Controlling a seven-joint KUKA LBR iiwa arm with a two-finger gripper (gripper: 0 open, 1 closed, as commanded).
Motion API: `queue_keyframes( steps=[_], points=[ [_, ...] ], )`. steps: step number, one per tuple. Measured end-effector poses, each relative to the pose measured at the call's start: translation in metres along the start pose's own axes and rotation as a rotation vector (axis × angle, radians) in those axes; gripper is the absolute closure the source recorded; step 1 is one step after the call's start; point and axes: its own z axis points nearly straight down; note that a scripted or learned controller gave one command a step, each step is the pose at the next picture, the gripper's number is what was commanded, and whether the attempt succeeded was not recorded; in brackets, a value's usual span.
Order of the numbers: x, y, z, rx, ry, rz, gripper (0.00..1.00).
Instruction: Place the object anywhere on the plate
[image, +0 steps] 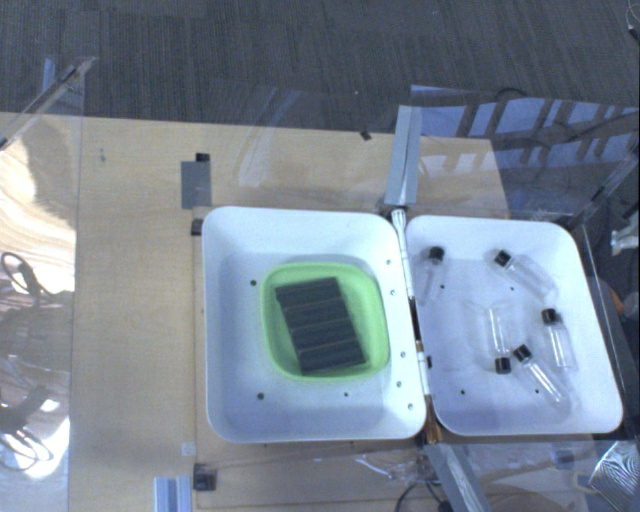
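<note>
Vials (525, 315), clear with black caps, are what I must move, and five of them lie scattered in the right bin (585, 405), all on their sides. Taking the green plate (372, 325) as my landmark, every vial sits well to its right, beyond the seam where the two bins meet. Nearest the plate is one by the right bin's upper left corner (432, 268); farther off lie one near the top (520, 270), two close together at mid-bin, and one lowest (540, 375).

I judge them light, rigid, smooth and prone to roll or slip; glass or plastic I cannot tell, so I would treat them as breakable. My best hold would be across the body near the cap, jaws square to the long axis.

The plate rests in the middle of the left bin (225, 400) and already carries a dark ribbed block (320, 325), tilted, covering most of its floor; only the green margin around it is free. My gripper's state I cannot tell.
</note>
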Motion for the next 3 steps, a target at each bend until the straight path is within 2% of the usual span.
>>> queue_keyframes(
  steps=[1, 2, 3],
  points=[
    [0.0015, 0.0002, -0.0170, -0.004, -0.001, 0.081, 0.00],
    [0.0005, 0.0003, -0.0173, -0.004, 0.000, 0.217, 0.00],
    [0.0012, -0.0001, -0.0161, -0.003, 0.000, 0.232, 0.00]
  ],
)
